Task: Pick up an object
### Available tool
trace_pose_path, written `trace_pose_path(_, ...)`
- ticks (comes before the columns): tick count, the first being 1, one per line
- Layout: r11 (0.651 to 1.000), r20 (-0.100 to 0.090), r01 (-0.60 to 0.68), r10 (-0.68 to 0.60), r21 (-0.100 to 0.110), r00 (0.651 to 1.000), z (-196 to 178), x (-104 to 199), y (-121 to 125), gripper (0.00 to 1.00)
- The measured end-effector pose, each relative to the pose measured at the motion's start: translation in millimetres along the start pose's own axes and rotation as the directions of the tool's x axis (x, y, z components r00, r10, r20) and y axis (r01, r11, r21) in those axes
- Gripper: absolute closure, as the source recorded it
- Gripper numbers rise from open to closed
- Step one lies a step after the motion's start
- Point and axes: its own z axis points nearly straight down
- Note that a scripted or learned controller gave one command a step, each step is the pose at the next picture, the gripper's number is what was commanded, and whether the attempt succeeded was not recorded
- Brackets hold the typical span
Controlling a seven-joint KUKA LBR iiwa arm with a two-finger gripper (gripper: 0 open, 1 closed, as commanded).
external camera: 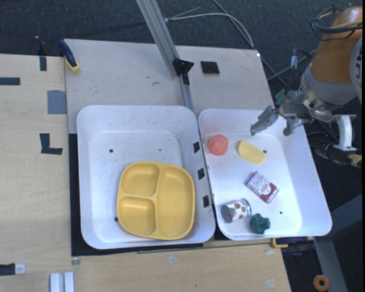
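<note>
Green toy (260, 223), cup (236, 210) in right bin (310, 181); claw (275, 123) open, empty.

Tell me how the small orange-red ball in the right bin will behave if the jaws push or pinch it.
The orange-red ball looks round and smooth, so a push would probably roll it across the right bin. It lies apart from the yellow piece, so nothing nearby would stop it. Its curved sides may slip out of an off-centre pinch.
</note>
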Motion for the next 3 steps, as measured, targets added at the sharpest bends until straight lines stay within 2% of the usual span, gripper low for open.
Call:
trace_pose_path(2,1.0,0.0,0.0,0.0,0.005,1.0,97.8,9.3,9.7,0.0)
trace_pose_path(3,1.0,0.002,0.0,0.0,-0.001,1.0,149.7,9.7,9.8,0.0)
